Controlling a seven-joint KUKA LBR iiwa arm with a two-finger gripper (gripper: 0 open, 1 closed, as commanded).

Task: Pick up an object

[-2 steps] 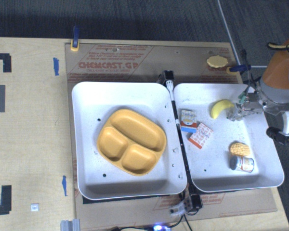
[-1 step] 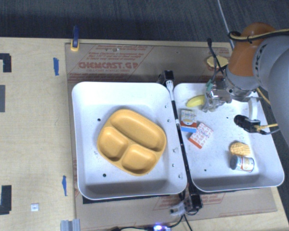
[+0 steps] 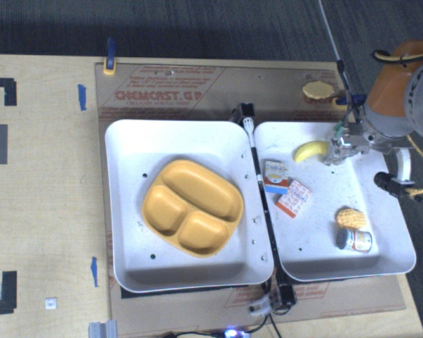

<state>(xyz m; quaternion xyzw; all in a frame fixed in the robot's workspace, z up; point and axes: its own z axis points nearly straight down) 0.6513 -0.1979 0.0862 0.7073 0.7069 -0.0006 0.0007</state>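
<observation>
Two shallow white bins side by side on wooden worktop (image 3: 42, 189). Jaws (image 3: 336, 148) small and blurred at upper edge of right bin (image 3: 388, 259); open or shut, cannot tell; nothing visibly held. Grey arm (image 3: 402, 111) with orange band cut off at right. Just beside jaws: yellow plastic banana (image 3: 309, 151). Also there: two small printed packets (image 3: 285, 186), round tan waffle (image 3: 351, 218) touching small can (image 3: 357, 241). Left bin (image 3: 127, 146): mustard three-compartment tray (image 3: 192, 206). Dark carpet beyond.
</observation>
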